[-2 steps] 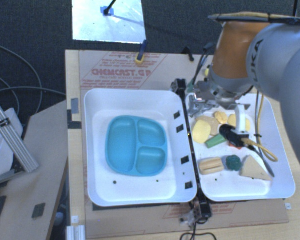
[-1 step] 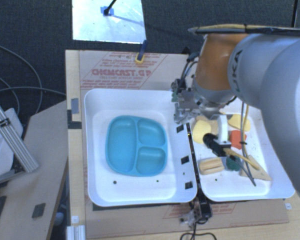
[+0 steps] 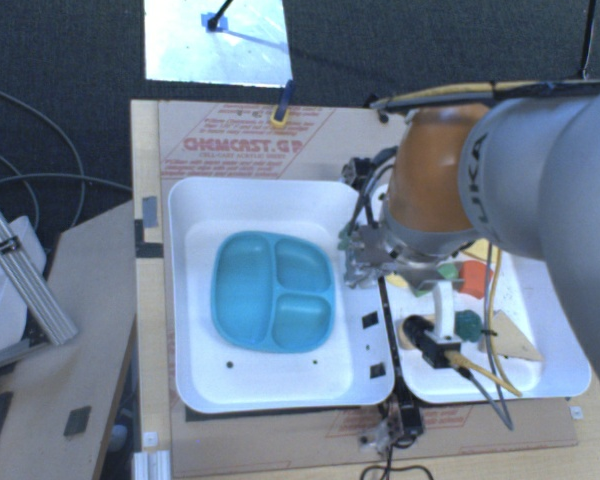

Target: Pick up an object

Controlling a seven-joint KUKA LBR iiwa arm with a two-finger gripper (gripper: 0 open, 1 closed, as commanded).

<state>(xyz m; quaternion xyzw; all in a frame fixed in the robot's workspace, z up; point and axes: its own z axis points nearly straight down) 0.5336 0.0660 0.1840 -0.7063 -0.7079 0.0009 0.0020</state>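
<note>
- The left bin [image 3: 195, 298] holds 1 blue tray [image 3: 273, 292] with 3 compartments, lying flat near the bin's middle.
- The divide [image 3: 388, 323] between the 2 bins runs just right of the tray.
- The gripper [image 3: 368, 258] sits above that divide, at its far end, right of the tray; whether its fingers are spread or closed cannot be told.
- The arm [image 3: 500, 168], grey with an orange band, covers much of the right bin [image 3: 560, 373].
- Right of the divide lie a green object [image 3: 467, 325], an orange object [image 3: 475, 278] and a tan wedge [image 3: 510, 340], partly hidden.
</note>
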